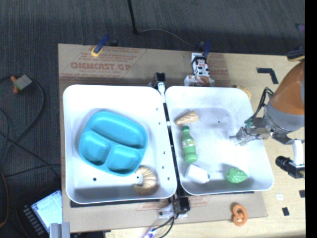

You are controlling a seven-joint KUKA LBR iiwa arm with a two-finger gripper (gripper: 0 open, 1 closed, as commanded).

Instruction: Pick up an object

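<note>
Objects: green bottle, tan pastry, white cup and green leafy piece, all lying in the right bin.
Gripper: gripper hangs over the right bin's right side, nothing between its fingers; spread or closed, cannot tell.
Nearest: leafy piece, below the gripper, apart from it.
Left bin: blue divided tray, croissant at its lower edge.
Tabletop: orange ring below the right bin.
</note>
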